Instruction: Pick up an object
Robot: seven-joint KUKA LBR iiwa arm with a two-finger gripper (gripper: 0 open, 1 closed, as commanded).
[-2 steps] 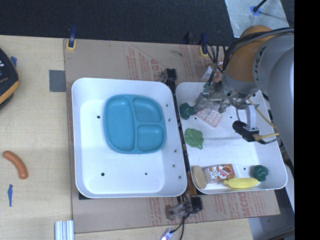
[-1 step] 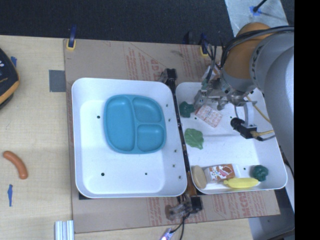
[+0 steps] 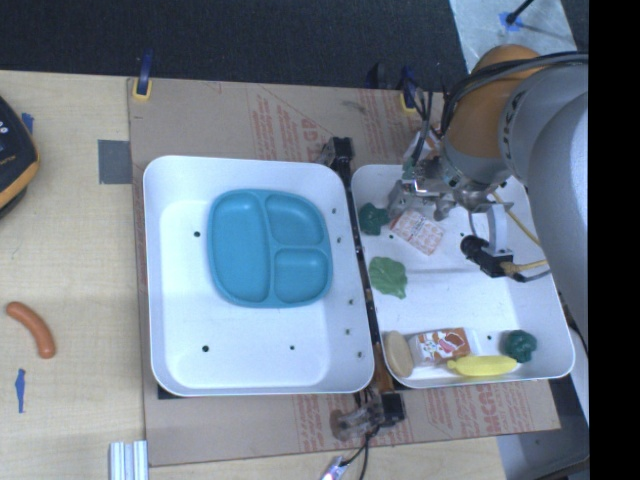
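A large, rounded grey arm casing [image 3: 560, 168] with a smooth matte surface is seen, and a wide orange band [image 3: 487, 93] is wrapped around it above the wrist. Thin dark cables [image 3: 450, 98] are looped beside the band. A small metallic gripper assembly [image 3: 425, 190] is mounted below, and a black block-shaped part [image 3: 487, 256] with yellowish wires is attached nearby.

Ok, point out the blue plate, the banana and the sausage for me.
blue plate [image 3: 268, 245]: camera view, divider between its compartments, left bin.
banana [image 3: 484, 366]: camera view, mid-length, right bin's near edge.
sausage [image 3: 32, 328]: camera view, its middle, on the bench.
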